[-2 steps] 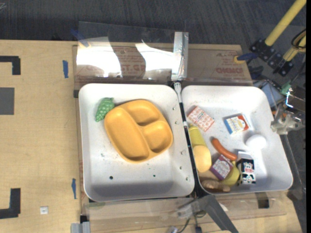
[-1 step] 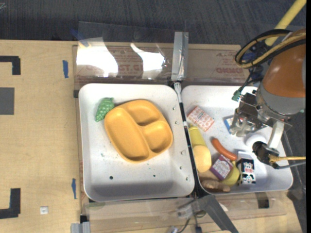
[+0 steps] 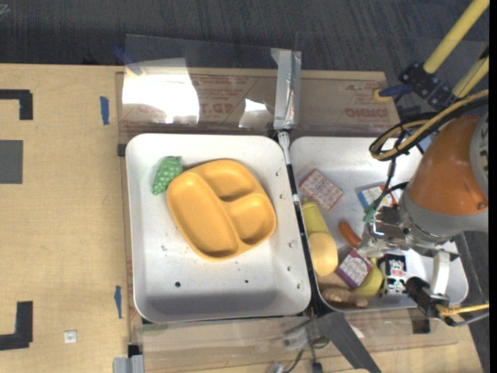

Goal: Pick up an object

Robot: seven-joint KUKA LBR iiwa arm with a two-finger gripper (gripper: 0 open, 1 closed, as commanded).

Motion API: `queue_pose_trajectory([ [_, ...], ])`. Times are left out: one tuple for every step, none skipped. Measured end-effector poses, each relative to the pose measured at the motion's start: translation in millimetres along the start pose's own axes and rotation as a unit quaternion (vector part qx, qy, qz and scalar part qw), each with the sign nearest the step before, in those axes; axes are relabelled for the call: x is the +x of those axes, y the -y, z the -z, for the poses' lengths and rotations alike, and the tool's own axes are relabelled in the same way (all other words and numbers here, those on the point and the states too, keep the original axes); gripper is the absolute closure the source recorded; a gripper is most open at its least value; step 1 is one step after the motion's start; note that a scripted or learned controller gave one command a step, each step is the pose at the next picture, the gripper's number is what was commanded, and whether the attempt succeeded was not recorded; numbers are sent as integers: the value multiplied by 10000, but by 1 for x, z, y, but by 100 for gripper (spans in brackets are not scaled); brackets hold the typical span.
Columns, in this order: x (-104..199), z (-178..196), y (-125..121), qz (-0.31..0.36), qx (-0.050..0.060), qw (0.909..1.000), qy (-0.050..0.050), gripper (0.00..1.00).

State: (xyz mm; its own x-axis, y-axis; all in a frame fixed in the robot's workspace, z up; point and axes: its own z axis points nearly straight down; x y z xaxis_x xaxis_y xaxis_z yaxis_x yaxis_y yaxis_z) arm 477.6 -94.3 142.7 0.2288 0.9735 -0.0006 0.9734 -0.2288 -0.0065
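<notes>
A robotics lab test bench, seen from above: two shallow white bins [image 3: 147, 286] sit side by side on a plywood bench top [image 3: 54, 208] marked with black tape squares [image 3: 19, 103] and strips of blue tape [image 3: 104, 109]. Clear plastic sheeting [image 3: 202, 84] is taped behind the bins, over grey carpet [image 3: 233, 6]. A grey and orange industrial robot arm [image 3: 450, 177] with looping yellow and black cables [image 3: 404, 134] reaches over toy food items [image 3: 320, 235].

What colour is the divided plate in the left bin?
Yellow-orange, plain with no pattern; the divided plate shows clearly in the camera view.
</notes>
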Motion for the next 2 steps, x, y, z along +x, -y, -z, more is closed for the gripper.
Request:
queue_pose_trajectory([
  [110, 42, -40, -987, -34, 9951, -21, 100],
  [115, 42, -46, -658, -31, 9978, 0, 100],
])
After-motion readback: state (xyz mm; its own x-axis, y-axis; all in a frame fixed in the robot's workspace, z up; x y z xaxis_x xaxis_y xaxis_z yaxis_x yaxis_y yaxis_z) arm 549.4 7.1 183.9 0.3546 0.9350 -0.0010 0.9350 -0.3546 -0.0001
